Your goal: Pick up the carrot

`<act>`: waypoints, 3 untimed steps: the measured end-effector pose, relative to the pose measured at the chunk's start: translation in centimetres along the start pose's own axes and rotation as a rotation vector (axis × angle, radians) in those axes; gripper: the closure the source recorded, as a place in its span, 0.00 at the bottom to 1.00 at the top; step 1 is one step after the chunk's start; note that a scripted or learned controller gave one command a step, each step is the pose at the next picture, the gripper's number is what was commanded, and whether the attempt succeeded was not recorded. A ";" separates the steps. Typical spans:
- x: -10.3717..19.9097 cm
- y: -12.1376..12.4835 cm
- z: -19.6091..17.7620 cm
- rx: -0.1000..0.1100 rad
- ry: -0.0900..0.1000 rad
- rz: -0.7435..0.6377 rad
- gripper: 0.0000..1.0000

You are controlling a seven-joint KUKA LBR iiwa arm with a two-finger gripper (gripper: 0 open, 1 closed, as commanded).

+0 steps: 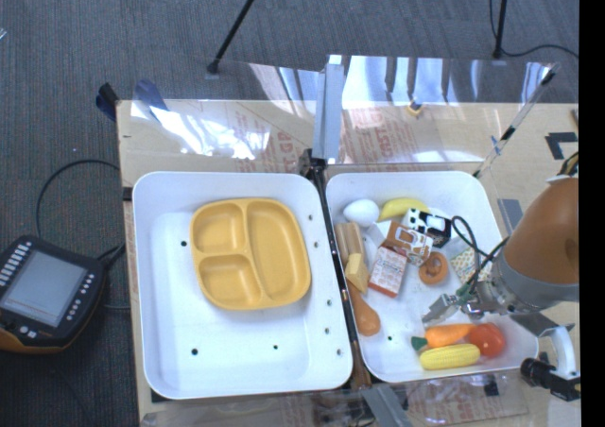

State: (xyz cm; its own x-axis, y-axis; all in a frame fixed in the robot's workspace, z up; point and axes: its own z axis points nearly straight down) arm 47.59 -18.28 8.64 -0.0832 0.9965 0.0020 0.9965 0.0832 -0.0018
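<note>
Carrot: orange carrot (446, 333) with a green end lies in the near right part of the right bin (473, 191), flat on the floor, pointing left to right.
Gripper: gripper (452, 303) hangs just above and beside the carrot's far side; whether it is spread or closed cannot be told, and nothing shows between its tips.
Arm: grey arm (544, 255) with its orange band reaches in from the right, covering the bin's right wall.
Neighbours: corn cob (449, 356) lies touching or just near of the carrot; red tomato (487, 339) sits at its right end.
Farther items: small brown round piece (433, 268), red and white packet (388, 270), white egg (360, 212), banana (403, 207), and a brown drumstick shape (364, 315) along the left wall.
Room: bare white floor lies left of the carrot, between it and the drumstick shape; the near wall is close behind the corn.
Left bin: left bin (161, 321) holds a yellow divided plate (251, 252), well apart from the carrot.
Hard to read: black and white item (425, 224) at the far side is too small to name.
</note>
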 end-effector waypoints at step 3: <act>3.9 0.3 0.1 0.004 0.003 0.154 0.00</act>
State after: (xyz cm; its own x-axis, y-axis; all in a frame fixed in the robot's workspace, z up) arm 47.56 -14.39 8.57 0.0703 0.9975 0.0040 0.9975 -0.0703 -0.0059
